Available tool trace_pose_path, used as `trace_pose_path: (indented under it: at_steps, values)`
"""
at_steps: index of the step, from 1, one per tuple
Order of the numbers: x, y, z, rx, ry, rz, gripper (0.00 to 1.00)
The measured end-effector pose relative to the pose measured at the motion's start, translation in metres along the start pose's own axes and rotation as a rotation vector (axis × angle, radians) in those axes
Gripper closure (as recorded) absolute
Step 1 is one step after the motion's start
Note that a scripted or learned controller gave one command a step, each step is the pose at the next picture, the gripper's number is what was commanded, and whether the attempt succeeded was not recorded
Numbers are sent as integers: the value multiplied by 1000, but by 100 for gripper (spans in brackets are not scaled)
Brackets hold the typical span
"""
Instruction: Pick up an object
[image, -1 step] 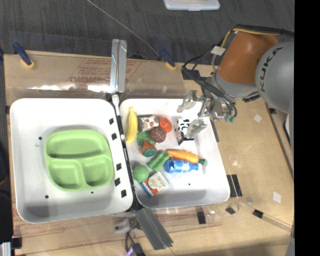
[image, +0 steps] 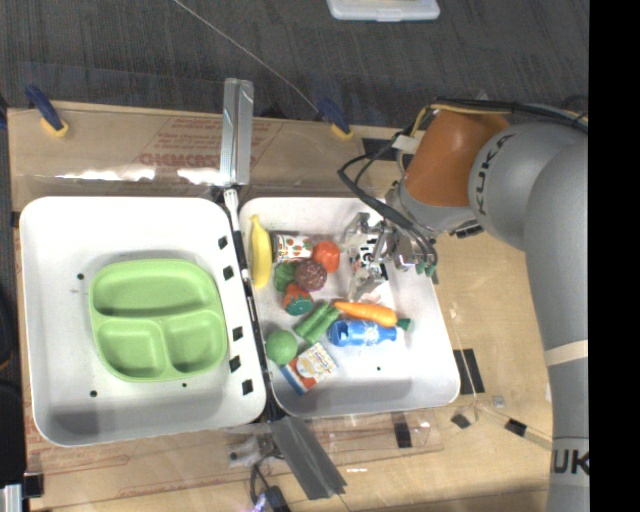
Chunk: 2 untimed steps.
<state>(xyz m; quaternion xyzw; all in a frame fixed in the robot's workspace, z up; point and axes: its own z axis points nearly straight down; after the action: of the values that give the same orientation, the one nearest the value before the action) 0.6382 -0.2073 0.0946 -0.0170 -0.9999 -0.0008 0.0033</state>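
Gripper (image: 372, 258) seen low in right bin (image: 425, 375), at 2 o'clock part. Finger state cannot be told. Carrot (image: 366, 312) lies at 6 o'clock from gripper, just beside, long axis from 9 to 3 o'clock. Nothing seen held.

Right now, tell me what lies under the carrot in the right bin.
The carrot lies across the top of a blue bottle, with a green vegetable beside its tip. Whatever sits beneath them on the right bin is covered.
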Motion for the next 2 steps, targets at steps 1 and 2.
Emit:
trace_pose_path:
  at_steps: [1,2]
  values:
    - [60,83,3,0,-7,-98,0]
    - [58,83,-8,2,-10,-103,100]
